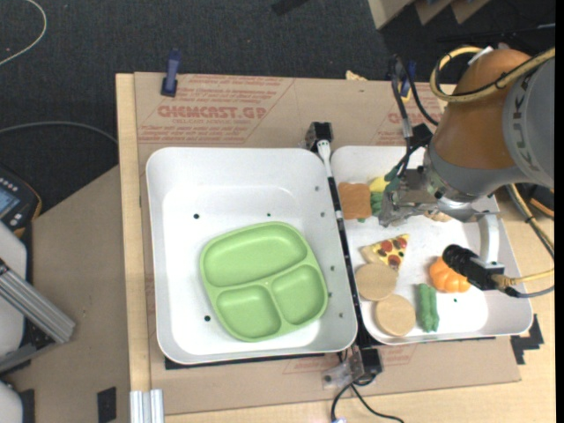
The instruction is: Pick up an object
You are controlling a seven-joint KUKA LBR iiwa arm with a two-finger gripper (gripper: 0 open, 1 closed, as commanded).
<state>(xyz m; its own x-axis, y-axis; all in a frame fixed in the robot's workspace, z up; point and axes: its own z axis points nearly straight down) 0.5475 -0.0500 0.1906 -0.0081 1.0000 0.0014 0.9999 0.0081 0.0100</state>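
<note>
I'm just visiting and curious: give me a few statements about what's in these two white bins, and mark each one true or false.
1. The green divided plate lies in the left bin. True.
2. The pizza slice sits on the green divided plate. False: it lies in the right bin, apart from the plate.
3. The gripper is over the right bin, near its upper end. True.
4. The two round tan discs are in the left bin. False: both lie in the right bin, by the divider.
5. A green bean-like piece lies near the right bin's lower edge. True.
</note>
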